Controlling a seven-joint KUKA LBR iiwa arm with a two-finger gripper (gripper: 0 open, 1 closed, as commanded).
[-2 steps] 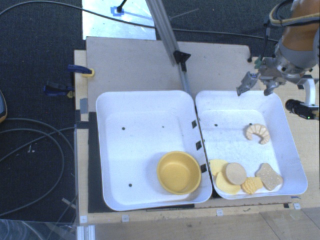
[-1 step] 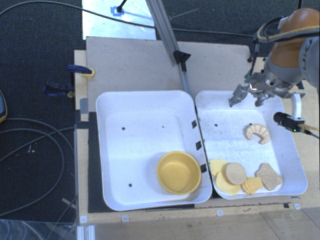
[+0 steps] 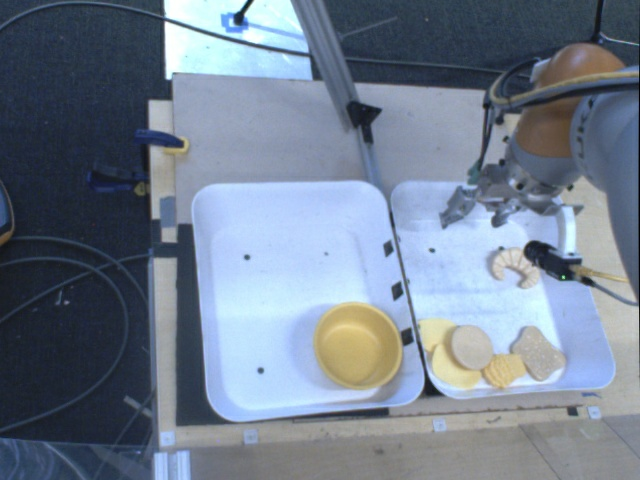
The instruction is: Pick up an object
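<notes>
In the right bin (image 3: pixel 440 268), a pale croissant (image 3: pixel 514 264) lies near the right wall. Along the front are a flat yellow disc (image 3: pixel 441 357), a round tan biscuit (image 3: pixel 471 346), a small orange waffle piece (image 3: pixel 505 371) and a slice of bread (image 3: pixel 539 353). A yellow bowl (image 3: pixel 358 344) sits at the front right of the left bin (image 3: pixel 260 238). My gripper (image 3: pixel 476 212) hangs over the back of the right bin, up and to the left of the croissant. It is open, and nothing is between its fingers.
A slanted metal pole (image 3: pixel 330 58) crosses the bench behind the bins, ending near the bins' shared back corner. A blue and yellow clamp (image 3: pixel 150 158) grips the bench's left edge. Cables lie on the floor to the left.
</notes>
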